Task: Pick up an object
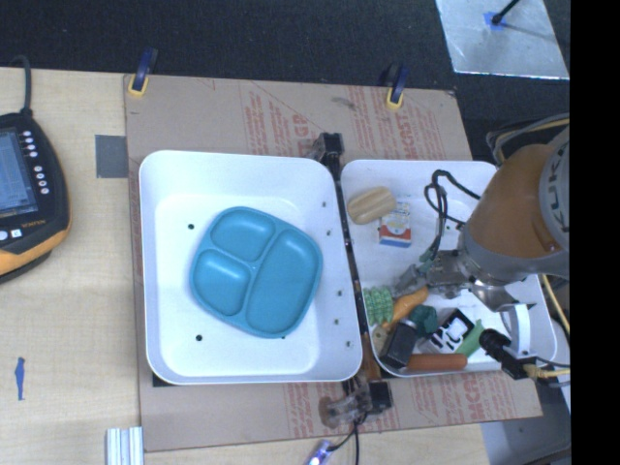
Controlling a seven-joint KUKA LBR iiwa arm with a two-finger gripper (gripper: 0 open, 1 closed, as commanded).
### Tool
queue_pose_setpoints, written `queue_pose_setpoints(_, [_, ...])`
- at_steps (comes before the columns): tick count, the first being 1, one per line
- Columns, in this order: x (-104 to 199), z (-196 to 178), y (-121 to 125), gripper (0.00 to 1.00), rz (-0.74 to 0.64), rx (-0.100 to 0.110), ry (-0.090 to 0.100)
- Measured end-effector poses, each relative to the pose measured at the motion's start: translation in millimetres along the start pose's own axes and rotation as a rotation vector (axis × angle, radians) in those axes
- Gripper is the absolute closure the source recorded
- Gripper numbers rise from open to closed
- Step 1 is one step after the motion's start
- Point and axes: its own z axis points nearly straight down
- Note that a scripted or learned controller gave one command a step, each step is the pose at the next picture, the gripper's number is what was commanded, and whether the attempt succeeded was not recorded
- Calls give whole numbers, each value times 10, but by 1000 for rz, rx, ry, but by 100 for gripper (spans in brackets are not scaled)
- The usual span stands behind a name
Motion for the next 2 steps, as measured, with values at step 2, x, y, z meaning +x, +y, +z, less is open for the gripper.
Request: queue_pose_setpoints(2, [603, -1005, 487, 100, 0, -1, 1])
